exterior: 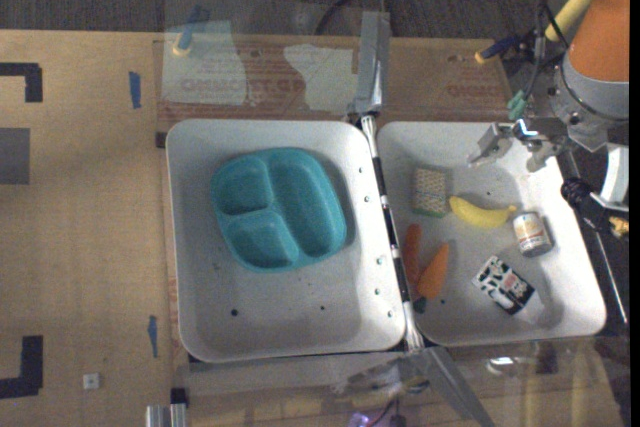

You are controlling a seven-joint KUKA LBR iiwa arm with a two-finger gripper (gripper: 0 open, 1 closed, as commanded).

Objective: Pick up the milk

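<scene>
Two shallow white plastic bins sit side by side on the brown bench, the left bin (200, 315) and the right bin (570, 315), meeting at a metal divider strip. In the left bin a teal three-compartment plastic plate (280, 208) lies flat, slightly toward the bin's 11 o'clock from its centre. The right bin holds the loose items. The milk, a small black-and-white cow-patterned carton (504, 284), lies on its side toward the bin's 5 o'clock, apart from everything else. At the carton's 1 o'clock stands a small cylindrical can with a pale label (532, 233), and just beside that can, at its 10 o'clock, lies a yellow plastic banana (481, 212). A beige waffle-textured square sponge (430, 191) rests at the banana's 9 o'clock, close to its tip. Two orange carrot-shaped toys (424, 265) lie side by side along the bin's left wall. The grey arm with its orange band reaches in from 3 o'clock, and the two-finger metal gripper (511, 143) hangs over the bin's 1 o'clock corner, well apart from the milk carton; its jaws stand spread with nothing between them.
</scene>
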